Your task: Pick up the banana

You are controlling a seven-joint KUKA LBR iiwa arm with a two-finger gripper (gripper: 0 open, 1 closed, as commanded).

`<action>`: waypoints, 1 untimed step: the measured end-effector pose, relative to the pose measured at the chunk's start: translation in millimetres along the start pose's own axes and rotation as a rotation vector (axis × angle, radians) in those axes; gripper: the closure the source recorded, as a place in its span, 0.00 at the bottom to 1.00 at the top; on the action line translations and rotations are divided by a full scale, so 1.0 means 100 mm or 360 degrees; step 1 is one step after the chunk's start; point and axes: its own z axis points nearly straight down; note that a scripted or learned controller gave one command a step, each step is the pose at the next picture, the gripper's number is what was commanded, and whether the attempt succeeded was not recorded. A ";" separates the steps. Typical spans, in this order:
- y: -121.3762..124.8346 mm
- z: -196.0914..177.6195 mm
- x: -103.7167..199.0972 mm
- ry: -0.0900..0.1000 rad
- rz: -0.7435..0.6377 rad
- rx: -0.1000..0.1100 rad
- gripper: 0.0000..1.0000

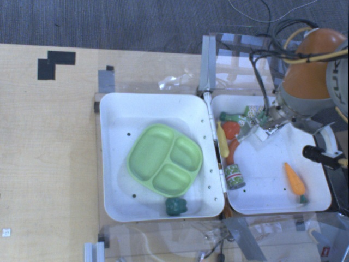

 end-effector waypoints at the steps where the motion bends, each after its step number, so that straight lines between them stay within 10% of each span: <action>1: -0.49 1.03 0.00 0.0001 -0.0142 0.0002 0.00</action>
